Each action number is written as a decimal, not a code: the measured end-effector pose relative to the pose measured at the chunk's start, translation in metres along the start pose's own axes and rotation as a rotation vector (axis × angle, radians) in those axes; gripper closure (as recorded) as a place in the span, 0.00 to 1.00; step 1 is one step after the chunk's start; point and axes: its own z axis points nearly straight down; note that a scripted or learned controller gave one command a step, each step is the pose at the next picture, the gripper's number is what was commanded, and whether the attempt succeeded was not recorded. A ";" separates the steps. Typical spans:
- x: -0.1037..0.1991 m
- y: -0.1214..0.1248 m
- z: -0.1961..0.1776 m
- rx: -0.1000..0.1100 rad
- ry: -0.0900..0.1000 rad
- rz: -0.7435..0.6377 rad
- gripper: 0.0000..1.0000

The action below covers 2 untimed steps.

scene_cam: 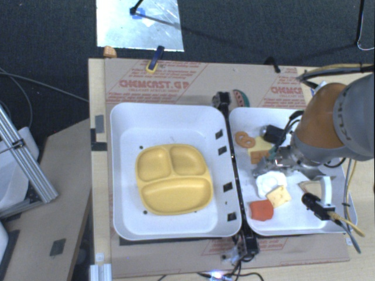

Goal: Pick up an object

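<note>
Camera view, end effector (265,167) low in crowded right bin (316,227), grip state unclear, yellow tray (173,178) centred in left bin (126,215)

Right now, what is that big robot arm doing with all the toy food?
The grey and orange arm is reaching into the right bin, where small toy foods lie: an orange ring, a white piece, a yellow cheese wedge and a red piece. Its gripper is down just above the white piece. It isn't clearly holding anything yet. The left bin holds a yellow divided plate.

Gripper (265,167) low over right bin (293,227) toys
</note>
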 end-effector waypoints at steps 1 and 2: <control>0.073 0.053 -0.109 -0.020 0.000 -0.015 0.00; 0.165 0.091 -0.103 -0.012 0.000 -0.015 0.00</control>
